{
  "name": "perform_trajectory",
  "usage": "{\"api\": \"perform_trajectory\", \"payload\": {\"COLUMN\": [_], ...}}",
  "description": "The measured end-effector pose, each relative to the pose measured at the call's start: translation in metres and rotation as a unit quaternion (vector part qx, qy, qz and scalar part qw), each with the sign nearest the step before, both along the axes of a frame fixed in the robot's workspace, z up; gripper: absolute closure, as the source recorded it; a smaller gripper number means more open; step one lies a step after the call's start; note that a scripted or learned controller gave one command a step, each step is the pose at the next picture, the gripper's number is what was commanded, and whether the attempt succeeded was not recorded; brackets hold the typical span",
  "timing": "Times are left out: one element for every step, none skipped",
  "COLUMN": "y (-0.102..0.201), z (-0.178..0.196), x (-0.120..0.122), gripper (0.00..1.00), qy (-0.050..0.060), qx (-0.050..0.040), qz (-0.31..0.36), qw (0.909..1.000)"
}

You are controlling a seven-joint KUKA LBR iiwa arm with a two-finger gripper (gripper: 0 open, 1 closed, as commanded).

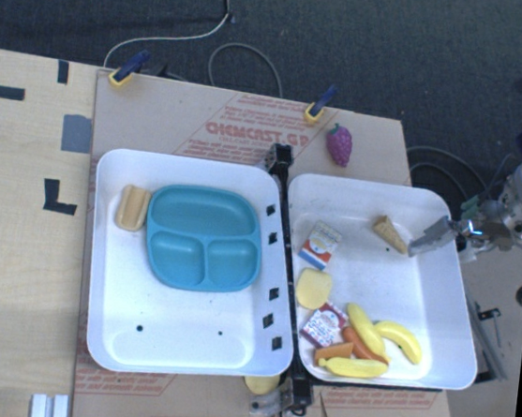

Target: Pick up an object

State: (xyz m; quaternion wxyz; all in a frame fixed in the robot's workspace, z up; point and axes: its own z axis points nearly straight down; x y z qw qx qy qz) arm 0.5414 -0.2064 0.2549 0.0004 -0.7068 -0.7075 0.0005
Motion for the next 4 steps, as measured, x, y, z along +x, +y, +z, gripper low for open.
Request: {"api": "perform_trajectory", "payload": {"y": [0.069,0.072,0.073,0.145], "z": [-0.098,-0.168,-0.152,-0.066], "x": [-0.016,-0.054,-0.05,-0.023], "gripper": [0.0,0.0,1.0,1.0], "qy": [0.005,-0.008,-0.01,-0.004], "qx": [0.0027,-0.0003,0.001,0.0006], "qz": [0.002,-0.004,0.0,0.004], "qw": [1.0,1.0,0.9999,1.0]}}
